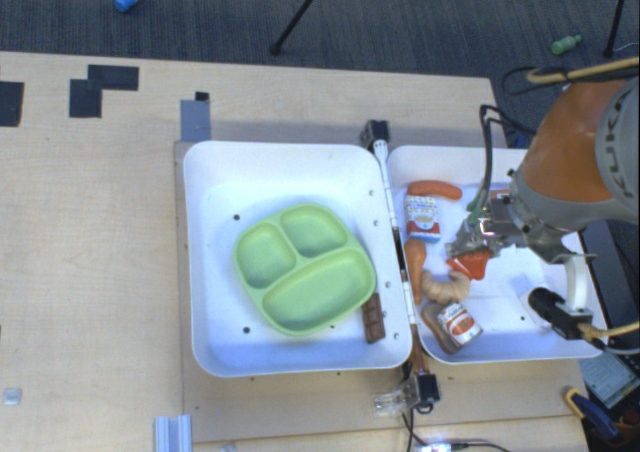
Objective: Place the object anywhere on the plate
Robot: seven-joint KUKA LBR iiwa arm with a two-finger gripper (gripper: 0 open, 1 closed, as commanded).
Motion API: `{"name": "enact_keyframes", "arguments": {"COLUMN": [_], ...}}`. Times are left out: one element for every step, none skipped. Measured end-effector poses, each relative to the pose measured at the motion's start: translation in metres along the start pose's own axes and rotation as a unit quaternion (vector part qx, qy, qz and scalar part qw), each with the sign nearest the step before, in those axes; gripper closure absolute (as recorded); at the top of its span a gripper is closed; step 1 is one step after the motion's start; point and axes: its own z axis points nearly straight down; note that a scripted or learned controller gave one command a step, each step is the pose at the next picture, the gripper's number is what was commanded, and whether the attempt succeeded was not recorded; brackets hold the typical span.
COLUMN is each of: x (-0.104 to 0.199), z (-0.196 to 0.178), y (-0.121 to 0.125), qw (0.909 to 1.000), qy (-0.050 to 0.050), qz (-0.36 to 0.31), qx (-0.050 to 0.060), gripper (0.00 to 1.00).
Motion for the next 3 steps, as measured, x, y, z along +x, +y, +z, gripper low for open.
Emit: {"name": "enact_keyframes", "arguments": {"x": [0.048,0.114,0.102], "z": [0.000,0.000,0.000], "y": [0.046,0.019,0.019], "qw": [1.0000,1.0000,1.0000], "qy": [0.001,0.001,0.001], "qz": [-0.001,-0.001,0.000], "qx": [0.000,0.001,0.001], "gripper": [1.00,1.00,1.00]}}
